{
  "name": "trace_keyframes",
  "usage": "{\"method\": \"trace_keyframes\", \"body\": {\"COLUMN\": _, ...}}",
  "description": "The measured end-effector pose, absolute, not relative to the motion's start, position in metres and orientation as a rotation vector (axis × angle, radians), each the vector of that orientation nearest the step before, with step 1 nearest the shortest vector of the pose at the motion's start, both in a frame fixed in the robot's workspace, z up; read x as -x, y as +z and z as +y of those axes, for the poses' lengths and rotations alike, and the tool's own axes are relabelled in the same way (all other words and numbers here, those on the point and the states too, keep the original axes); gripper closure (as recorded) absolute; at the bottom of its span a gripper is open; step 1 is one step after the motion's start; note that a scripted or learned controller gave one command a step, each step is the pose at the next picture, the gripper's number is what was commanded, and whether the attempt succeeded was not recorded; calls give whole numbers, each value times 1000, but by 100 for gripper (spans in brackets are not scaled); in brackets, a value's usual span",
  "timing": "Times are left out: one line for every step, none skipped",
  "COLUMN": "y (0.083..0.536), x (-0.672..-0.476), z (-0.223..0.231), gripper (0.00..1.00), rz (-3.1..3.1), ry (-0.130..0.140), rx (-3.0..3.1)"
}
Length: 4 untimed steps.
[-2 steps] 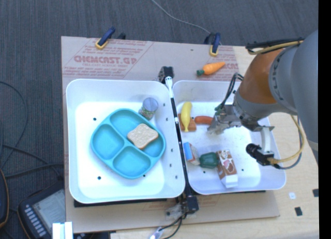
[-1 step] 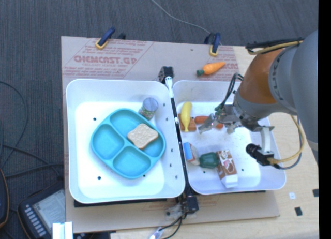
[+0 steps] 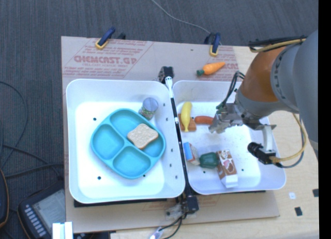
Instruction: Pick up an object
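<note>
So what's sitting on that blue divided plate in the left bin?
A slice of toy bread lies on the blue divided plate, across the ridge between sections. A small can stands at the plate's far rim. Whatever is under the bread is covered.

Right bin, centre-right of frame: yellow banana (image 3: 185,115) upright at left wall; orange-red carrot-like piece (image 3: 202,120) beside it; green pepper (image 3: 209,160) lower centre; brown-white carton (image 3: 226,168) lying at its right.
</note>
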<state>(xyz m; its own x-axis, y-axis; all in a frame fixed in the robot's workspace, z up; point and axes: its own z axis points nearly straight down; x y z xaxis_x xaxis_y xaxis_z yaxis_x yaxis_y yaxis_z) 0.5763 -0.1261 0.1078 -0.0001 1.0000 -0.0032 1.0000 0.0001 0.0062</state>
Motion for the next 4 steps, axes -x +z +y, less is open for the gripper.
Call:
{"method": "trace_keyframes", "body": {"y": 108, "x": -576, "z": -126, "gripper": 0, "rz": 2217, "ry": 3, "rx": -2216}}
{"method": "trace_keyframes", "body": {"y": 89, "x": -536, "z": -104, "gripper": 0, "rz": 2211, "ry": 7, "rx": -2214}}
{"method": "trace_keyframes", "body": {"y": 89, "x": -488, "z": -101, "gripper": 0, "rz": 2211, "ry": 11, "rx": -2212}}
{"method": "trace_keyframes", "body": {"y": 99, "x": -488, "z": -101, "gripper": 100, "rz": 2210, "ry": 11, "rx": -2213}}
